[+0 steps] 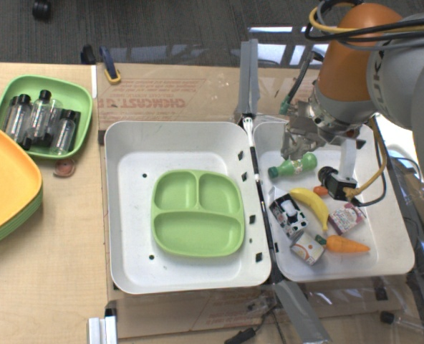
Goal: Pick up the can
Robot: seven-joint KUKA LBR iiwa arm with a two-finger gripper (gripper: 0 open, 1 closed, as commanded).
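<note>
- The banana [311,205] lies near the middle of the right bin [387,253] and serves here as the marker for everything else.
- The can [307,250] lies on its side just below the banana's lower end, toward the near edge of the view. It is white with red marks and is close to the banana; I cannot tell whether they touch.
- The gripper [298,146] hangs above the banana toward the far side, well apart from the can. Whether it is parted or closed cannot be made out from this angle.
- A green bottle [295,166] lies on its side between the gripper and the banana, right under the gripper. Nothing shows whether the two touch.
- A black-and-white pack [288,215] sits just to the banana's left in the view, next to it.
- A pink packet [347,218] lies just to the banana's right.
- A carrot [347,246] lies below and right of the banana, its blunt end near the can.
- The left bin [126,213] stands left of the banana and holds a green divided plate [198,213].
- Far left of the banana, off both bins, a green tray [26,83] holds dark-capped vials [36,120], and orange plates [8,185] are stacked beside it.
</note>
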